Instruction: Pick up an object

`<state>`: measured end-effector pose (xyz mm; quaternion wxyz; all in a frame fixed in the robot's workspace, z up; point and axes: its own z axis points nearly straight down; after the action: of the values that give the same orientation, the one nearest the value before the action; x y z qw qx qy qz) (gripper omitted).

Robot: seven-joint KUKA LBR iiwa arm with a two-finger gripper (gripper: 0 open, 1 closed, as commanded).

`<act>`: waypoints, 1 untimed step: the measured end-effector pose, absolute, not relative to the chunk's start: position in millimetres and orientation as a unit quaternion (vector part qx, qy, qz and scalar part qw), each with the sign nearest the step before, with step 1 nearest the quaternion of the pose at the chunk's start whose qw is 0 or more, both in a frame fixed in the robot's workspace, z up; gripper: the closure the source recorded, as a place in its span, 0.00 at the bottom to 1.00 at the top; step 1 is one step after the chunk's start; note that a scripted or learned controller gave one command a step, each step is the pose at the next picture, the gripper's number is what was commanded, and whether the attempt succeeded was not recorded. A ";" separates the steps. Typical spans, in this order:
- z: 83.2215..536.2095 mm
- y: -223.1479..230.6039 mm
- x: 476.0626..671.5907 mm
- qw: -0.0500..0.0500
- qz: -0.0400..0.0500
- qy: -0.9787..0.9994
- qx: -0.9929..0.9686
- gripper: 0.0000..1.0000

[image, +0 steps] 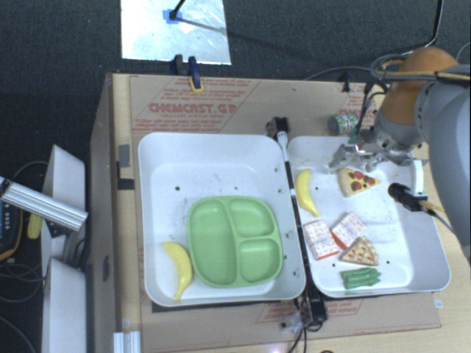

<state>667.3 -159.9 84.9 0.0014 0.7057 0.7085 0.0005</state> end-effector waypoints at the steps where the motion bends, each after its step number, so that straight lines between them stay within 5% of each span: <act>1: 85.1 -155.1 646.1 0.001 0.000 0.708 0.706 0.00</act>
<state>646.1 -155.1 85.1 0.0015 0.7062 0.7080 0.0004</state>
